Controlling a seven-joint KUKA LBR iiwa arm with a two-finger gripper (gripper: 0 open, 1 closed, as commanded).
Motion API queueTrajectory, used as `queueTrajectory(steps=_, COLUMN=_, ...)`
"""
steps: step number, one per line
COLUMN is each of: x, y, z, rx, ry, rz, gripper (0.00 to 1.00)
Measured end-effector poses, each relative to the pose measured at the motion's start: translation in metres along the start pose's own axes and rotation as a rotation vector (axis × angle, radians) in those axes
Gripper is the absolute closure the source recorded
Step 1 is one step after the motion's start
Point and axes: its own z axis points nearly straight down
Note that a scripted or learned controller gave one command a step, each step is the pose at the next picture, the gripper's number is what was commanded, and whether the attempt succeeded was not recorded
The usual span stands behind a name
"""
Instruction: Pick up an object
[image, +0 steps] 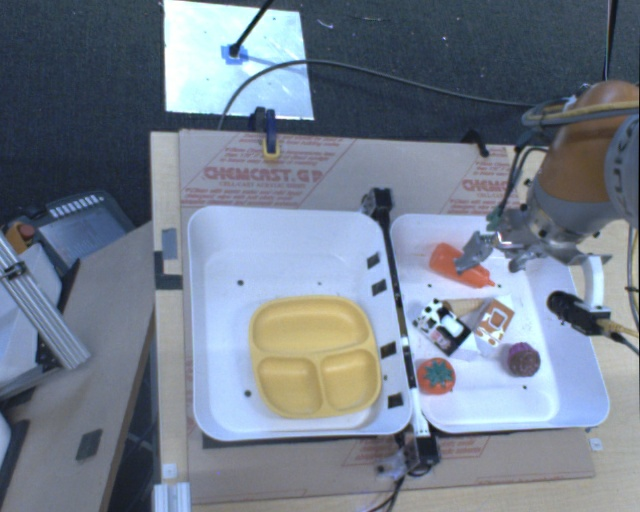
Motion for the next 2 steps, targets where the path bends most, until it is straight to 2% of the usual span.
queueTrajectory(steps=1, x=-0.003, y=-0.005, z=0.061, rx=0.002, ry=0.0, rz=0.001, gripper=0.0)
queueTrajectory(steps=2, x=-0.002, y=-0.002, z=0.103, rx=-0.007, ry=-0.001, rz=0.0, gripper=0.0)
